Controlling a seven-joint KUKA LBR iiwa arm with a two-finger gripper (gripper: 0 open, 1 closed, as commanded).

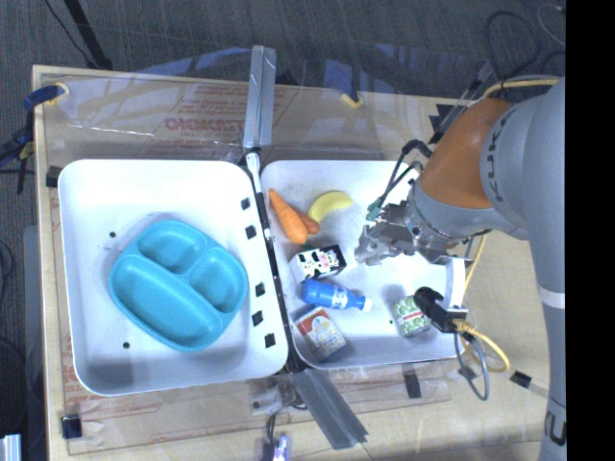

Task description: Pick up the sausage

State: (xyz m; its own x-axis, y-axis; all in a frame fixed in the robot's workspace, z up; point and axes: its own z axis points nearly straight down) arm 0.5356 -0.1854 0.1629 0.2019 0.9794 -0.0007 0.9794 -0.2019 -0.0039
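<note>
Camera view is showing, from the left, a blue divided plate [178,281] lying in the left bin [86,353]. Just across the divider, in the right bin [317,176], the orange-red piece I am taking for the sausage [293,217] is lying just beside a yellow fruit [332,204]. My claw [384,243] is hovering well right of it, and I cannot tell whether it is apart or together. Descending here, I am risking closing on nothing or nudging the blue bottle [332,296].

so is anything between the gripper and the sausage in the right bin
Nothing lies on top of the sausage, the long orange piece by the divider. The yellow fruit sits close on its side facing the gripper, and a black-and-white box lies just off that path.
</note>
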